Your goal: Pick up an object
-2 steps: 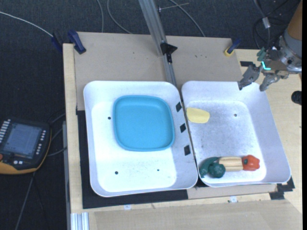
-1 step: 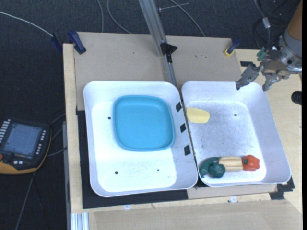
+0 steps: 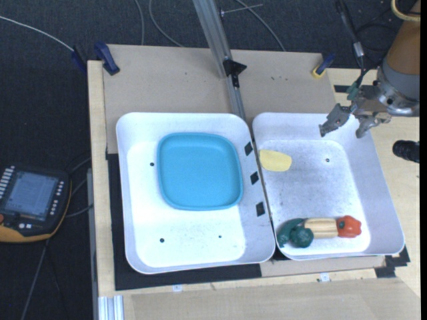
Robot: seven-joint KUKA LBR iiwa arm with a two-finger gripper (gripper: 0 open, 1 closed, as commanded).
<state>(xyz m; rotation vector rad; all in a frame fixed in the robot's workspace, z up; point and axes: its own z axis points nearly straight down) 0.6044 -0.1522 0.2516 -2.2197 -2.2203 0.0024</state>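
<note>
In the right bin (image 3: 363, 179), a pale yellow piece (image 3: 275, 160) lies near the left wall. Along the front wall rest a dark green toy (image 3: 295, 235), a tan wooden cylinder (image 3: 321, 228) and a red piece (image 3: 349, 227), side by side and touching. My gripper (image 3: 347, 126) hangs over the bin's back right corner, well away from all of them. Its two fingers are spread apart and nothing sits between them.
The left bin (image 3: 137, 179) holds a blue square plate (image 3: 199, 171). A slanted metal pole (image 3: 217, 32) crosses the back of the bench between the bins. Blue (image 3: 107, 57) and yellow (image 3: 324, 64) clamps grip the bench's back edge. A teach pendant (image 3: 30, 202) lies far left.
</note>
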